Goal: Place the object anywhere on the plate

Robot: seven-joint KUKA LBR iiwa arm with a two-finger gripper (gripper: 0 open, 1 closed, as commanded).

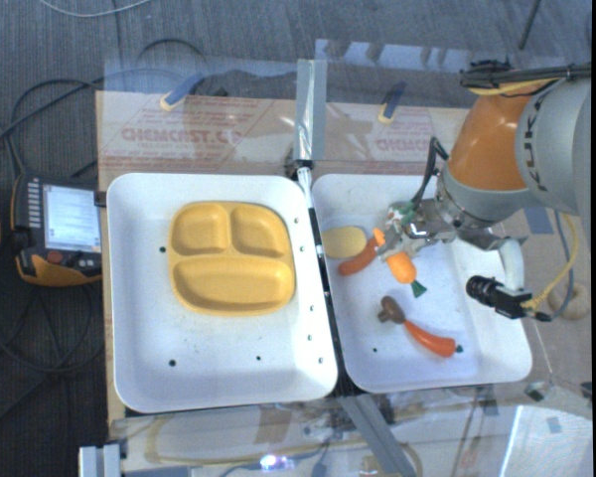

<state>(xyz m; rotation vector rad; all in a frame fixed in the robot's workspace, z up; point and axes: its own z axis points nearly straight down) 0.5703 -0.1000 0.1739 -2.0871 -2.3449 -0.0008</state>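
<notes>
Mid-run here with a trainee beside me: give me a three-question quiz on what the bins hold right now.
1. True or false: the yellow plate lies in the left bin.
2. How many compartments does the plate have?
3. The gripper is over which bin: A left, B right?

Key: 1 true. 2 three. 3 B; it hovers by the small carrot, with a long carrot nearer the front.
</notes>
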